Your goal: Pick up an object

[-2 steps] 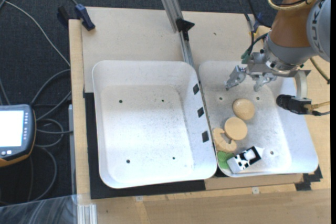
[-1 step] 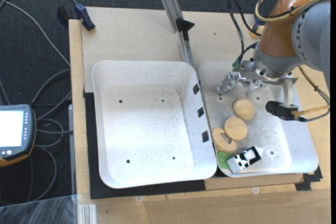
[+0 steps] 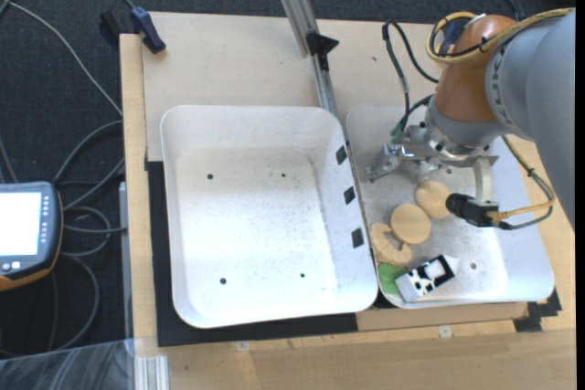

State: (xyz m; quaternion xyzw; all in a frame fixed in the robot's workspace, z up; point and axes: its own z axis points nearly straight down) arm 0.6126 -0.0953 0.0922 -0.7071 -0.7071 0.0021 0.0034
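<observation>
Tan wooden pieces sit clustered in the right bin [image 3: 535, 274]: a round disc [image 3: 410, 223] near its middle, a smaller rounded block [image 3: 432, 195] just beyond it to the right, and a pale notched piece [image 3: 385, 242] against the left wall. A black-and-white item [image 3: 428, 276] lies at the near edge, partly over something green [image 3: 391, 277]. Arm wrist hangs low over the far half of this bin, gripper [image 3: 430, 162] directly above the rounded block; whether it is wide or narrow cannot be told, since the wrist body covers it. Nothing is visibly held. Judgement: descent toward the rounded block, the nearest candidate. Left bin [image 3: 183, 128] bears only dark specks, likely the drop side.
</observation>
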